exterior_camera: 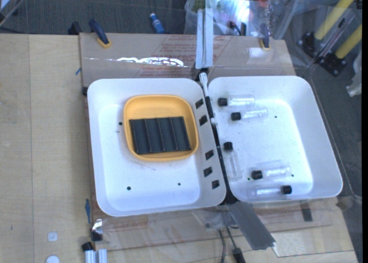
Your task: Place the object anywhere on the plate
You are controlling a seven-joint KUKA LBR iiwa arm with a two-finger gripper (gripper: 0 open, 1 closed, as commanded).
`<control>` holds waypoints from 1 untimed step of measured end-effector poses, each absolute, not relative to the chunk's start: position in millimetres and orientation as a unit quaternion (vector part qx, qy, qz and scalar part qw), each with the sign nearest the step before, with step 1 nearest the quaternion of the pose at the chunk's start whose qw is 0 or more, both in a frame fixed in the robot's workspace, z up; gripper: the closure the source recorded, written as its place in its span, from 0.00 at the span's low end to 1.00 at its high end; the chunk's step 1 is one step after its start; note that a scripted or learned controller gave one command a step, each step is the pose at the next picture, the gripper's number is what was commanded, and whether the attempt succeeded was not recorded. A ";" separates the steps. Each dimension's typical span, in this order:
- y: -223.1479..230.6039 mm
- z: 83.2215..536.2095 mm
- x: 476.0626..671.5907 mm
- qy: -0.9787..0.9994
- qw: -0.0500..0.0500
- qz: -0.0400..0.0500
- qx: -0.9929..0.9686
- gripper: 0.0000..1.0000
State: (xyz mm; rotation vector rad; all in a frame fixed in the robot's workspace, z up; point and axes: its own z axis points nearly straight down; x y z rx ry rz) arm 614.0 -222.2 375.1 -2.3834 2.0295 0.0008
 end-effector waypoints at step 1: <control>-214.7 371.3 614.1 0.505 0.003 0.000 -0.863 1.00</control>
